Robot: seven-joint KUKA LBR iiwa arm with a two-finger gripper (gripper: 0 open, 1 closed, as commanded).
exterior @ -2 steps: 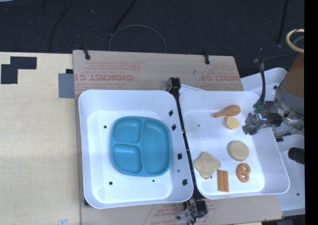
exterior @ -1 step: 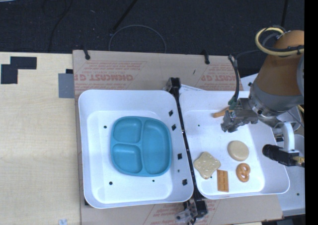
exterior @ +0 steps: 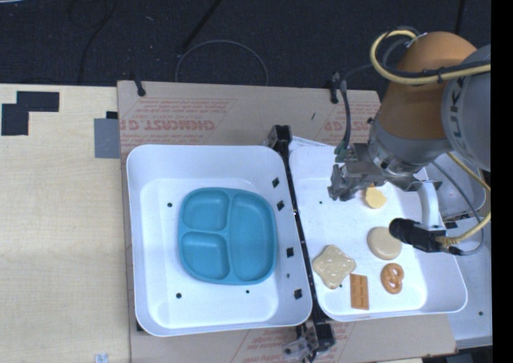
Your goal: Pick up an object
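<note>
Lying beside the claw (exterior: pixel 346 186): yellow piece (exterior: pixel 375 197) (small, rounded).

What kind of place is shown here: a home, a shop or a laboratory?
Probably a robotics laboratory. A grey arm reaches over two white bins on a bench; toy food such as a pretzel lies in one, and cables run across the dark floor.

arm (exterior: pixel 473 113): grey casing, rounded orange band above wrist | cables: yellow loop seen over the orange band, black hose along the side | gripper (exterior: pixel 346 185): dark grey metal
</note>
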